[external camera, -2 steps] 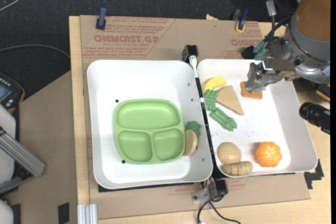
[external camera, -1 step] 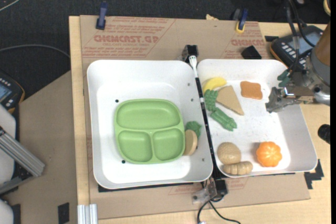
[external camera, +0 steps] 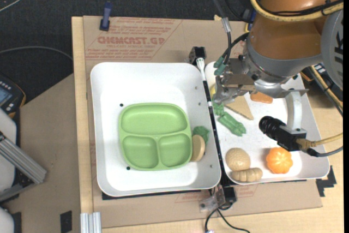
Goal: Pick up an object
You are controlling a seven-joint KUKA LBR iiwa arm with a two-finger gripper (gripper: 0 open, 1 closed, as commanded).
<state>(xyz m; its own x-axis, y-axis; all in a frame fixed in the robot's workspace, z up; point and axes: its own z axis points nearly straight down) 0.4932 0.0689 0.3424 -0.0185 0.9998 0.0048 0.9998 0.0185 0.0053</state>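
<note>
We see the tool (external camera: 220, 96) low over the left edge of the right bin (external camera: 253, 140), under the arm's orange band. We cannot tell whether it is wide or narrow, nor whether it holds anything. Just below it lies a green pod (external camera: 229, 121), slanted, its upper end close to the tool. Beside the pod we find a tan wedge (external camera: 241, 108) and an orange piece (external camera: 262, 99). Toward the near rim sit a tan ball (external camera: 238, 158), a tan peanut shape (external camera: 246, 174) and an orange fruit (external camera: 279, 161). In the left bin (external camera: 104, 117) we see a green divided plate (external camera: 153, 136), with a tan disc (external camera: 198, 148) touching its right side. Both bins rest on the table (external camera: 131, 41).
</note>
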